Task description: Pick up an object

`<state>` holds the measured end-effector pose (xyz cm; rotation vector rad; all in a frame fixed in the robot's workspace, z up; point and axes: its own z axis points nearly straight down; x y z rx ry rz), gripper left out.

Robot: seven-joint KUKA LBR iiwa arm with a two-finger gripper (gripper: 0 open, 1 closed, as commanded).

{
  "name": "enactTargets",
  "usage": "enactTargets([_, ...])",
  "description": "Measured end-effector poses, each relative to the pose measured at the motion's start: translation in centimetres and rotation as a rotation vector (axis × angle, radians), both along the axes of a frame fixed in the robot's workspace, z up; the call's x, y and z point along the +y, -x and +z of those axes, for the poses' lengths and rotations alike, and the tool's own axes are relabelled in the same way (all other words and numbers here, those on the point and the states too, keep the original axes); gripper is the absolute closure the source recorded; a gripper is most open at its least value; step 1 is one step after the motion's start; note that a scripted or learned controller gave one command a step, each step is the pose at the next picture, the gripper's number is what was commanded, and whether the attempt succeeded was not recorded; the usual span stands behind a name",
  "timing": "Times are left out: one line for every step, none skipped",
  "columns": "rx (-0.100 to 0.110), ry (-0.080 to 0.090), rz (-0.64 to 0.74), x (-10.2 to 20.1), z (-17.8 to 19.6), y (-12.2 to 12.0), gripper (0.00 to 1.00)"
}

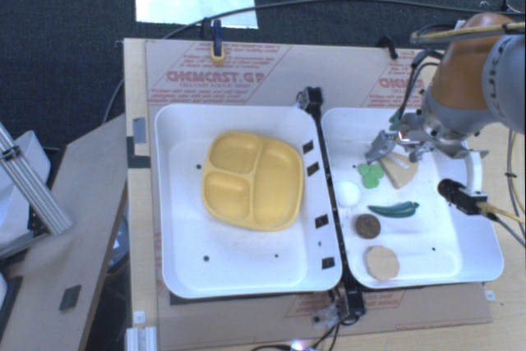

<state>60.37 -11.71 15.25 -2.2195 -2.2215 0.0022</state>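
Hand (398, 145) being held low in right bin (477, 259), fingers spread, nothing pinched. Tan wedge (399, 171) and green piece (370, 174) lying just beneath — crowding (both touching) risking nudged, missed grasp.

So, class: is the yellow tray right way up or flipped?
Right way up: the tray lies flat in the left bin, its compartments' hollows facing the camera.

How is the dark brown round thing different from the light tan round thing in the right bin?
The dark brown disc is smaller than the tan disc. It is far darker, chocolate-coloured, while the tan one is pale like a cracker. The brown one sits further from the bin's near edge. Both are round, lie flat and rest apart from the tool.
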Motion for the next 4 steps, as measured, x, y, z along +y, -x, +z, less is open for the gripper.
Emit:
enactTargets([-0.001, 0.0, 0.0, -0.2, -4.2, 0.1, 0.0])
enactTargets([-0.006, 0.001, 0.0, -0.2, -2.9, -0.1, 1.0])
enactTargets([-0.006, 0.001, -0.002, -0.5, 1.5, 0.2, 1.0])
enactTargets([-0.009, 0.001, 0.003, -0.5, 6.9, 0.0, 1.0])
